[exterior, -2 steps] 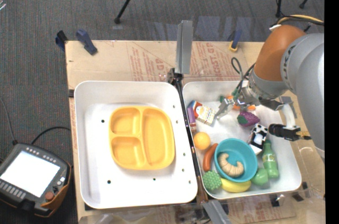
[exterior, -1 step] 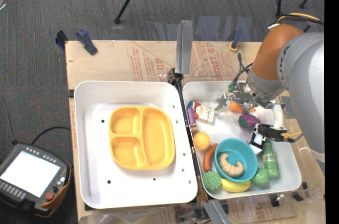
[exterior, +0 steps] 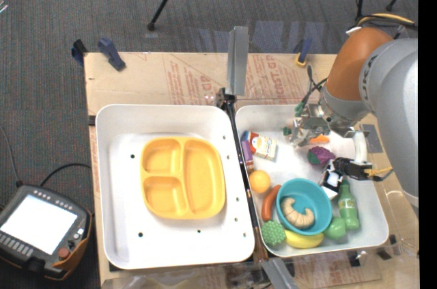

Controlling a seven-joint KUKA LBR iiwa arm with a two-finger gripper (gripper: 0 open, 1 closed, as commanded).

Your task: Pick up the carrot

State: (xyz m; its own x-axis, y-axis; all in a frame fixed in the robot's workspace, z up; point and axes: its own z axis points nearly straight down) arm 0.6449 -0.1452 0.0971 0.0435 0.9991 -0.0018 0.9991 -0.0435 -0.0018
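The carrot (exterior: 319, 139) is a small orange piece lying near the back of the right bin (exterior: 380, 214), just above a purple bunch of grapes (exterior: 319, 156). My gripper (exterior: 302, 131) hangs low over the bin floor directly left of the carrot, touching or nearly touching it. The gripper body hides part of the carrot. The grey arm with its orange band (exterior: 358, 65) comes down from the upper right.
The right bin is crowded: a small carton (exterior: 264, 147), an orange (exterior: 259, 181), a red sausage (exterior: 270, 202), a teal bowl (exterior: 304, 204), a green bottle (exterior: 347, 207), a banana (exterior: 304, 238). In the left bin (exterior: 113, 144) lies a yellow divided plate (exterior: 183, 177).
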